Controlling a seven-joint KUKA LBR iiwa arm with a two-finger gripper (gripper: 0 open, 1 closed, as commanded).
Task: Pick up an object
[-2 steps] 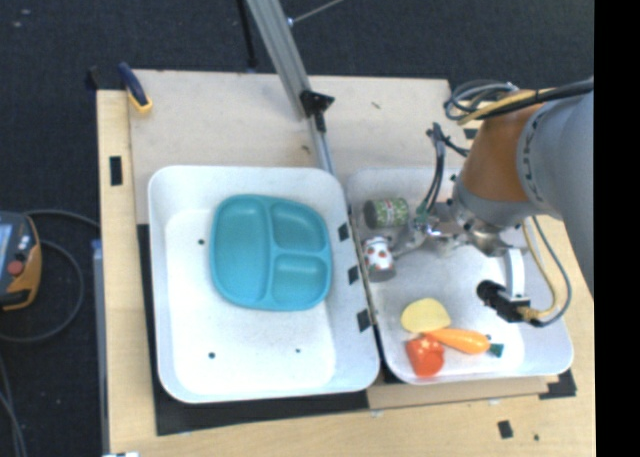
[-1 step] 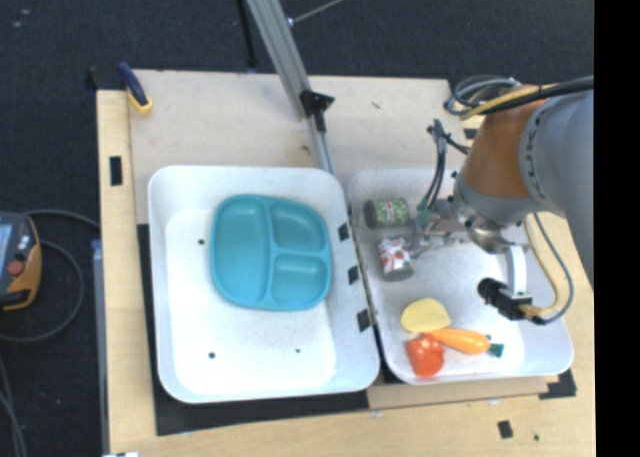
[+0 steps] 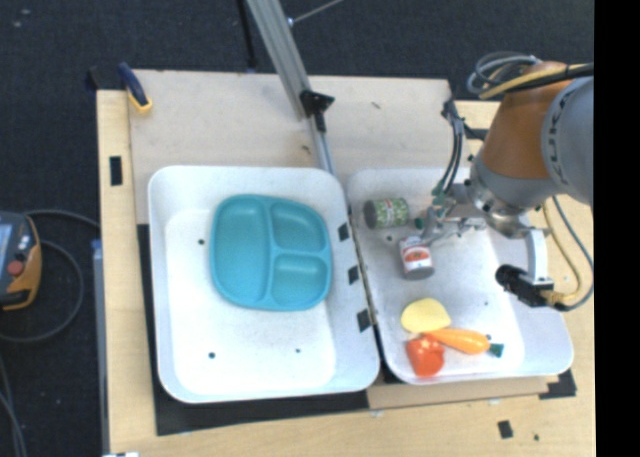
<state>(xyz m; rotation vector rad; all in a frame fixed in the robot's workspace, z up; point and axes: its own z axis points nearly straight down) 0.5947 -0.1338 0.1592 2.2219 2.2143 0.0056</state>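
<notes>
Can (image 3: 416,257) sat in the right bin (image 3: 530,345), end effector (image 3: 437,225) just above it; couldn't tell its opening.

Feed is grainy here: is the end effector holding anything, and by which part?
Cannot tell. The end effector sits just above the small can in the right bin, but no grip on it shows.

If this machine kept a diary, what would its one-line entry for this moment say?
task: pick up an object | gripper: in right bin, above small can | nothing seen held | left bin: teal tray
</notes>
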